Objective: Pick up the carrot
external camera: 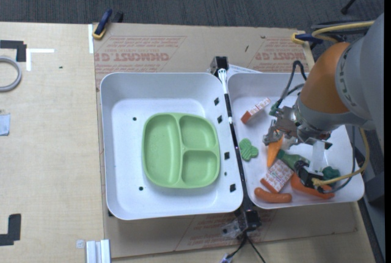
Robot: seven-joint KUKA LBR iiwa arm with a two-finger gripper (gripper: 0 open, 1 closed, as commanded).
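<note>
Pincer (276, 133): in right bin (256, 88), down at carrot (273, 152); grip state cannot be told. Green divided plate (181, 150): centre of left bin (116, 133).

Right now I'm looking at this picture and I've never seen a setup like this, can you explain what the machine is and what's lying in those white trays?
One camera looks down at a slant on a bench. The big grey shape with an orange band is a robot arm reaching in from the right; its gripper hangs low over the right bin.

Two shallow white bins sit side by side. The left bin holds a green divided plate. The right bin holds toy food: an orange carrot directly under the gripper, a small green piece, a red and white packet near the top, another packet lower down, and a sausage at the front edge.

The gripper is at the carrot, but I cannot tell whether it has actually grasped it.
</note>
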